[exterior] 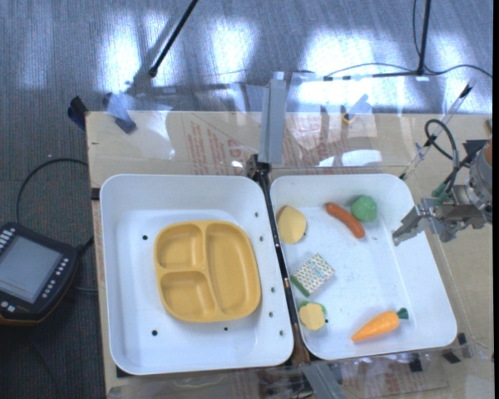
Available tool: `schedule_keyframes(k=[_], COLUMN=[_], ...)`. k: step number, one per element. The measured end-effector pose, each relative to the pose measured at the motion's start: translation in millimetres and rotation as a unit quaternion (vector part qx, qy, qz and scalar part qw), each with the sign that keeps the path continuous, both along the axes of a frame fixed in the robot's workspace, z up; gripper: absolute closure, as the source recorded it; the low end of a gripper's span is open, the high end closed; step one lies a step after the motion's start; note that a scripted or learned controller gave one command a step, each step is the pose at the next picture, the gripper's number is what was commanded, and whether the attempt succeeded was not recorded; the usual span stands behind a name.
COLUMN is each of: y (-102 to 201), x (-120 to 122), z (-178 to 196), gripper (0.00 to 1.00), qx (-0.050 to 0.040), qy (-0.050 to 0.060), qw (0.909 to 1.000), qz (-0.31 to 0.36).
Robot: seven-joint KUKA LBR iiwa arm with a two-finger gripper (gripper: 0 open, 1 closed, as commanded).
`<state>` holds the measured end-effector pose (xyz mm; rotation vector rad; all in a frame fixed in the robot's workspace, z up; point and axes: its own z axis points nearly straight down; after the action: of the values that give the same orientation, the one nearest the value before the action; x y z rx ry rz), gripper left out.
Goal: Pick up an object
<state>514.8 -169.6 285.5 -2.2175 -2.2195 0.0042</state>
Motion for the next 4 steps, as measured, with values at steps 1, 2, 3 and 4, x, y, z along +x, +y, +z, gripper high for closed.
schedule_keyframes(k=[1,2,3,4], y=[37.9,11.9,-34.2,6.8], x=[70.7,107.8,120.4,127.5], z=[-49.4,-124.6,-121.2,-202.1], gripper=[0.0,0.0,0.0,0.0], qx=[0.0002,0.0002,-0.0006,0.0006], qy=[0.002,0.004,-0.001,0.002], qw=[0.9963,0.9986,0.9923,0.997], qz=[-0.085,-0.052,-0.124,-0.077])
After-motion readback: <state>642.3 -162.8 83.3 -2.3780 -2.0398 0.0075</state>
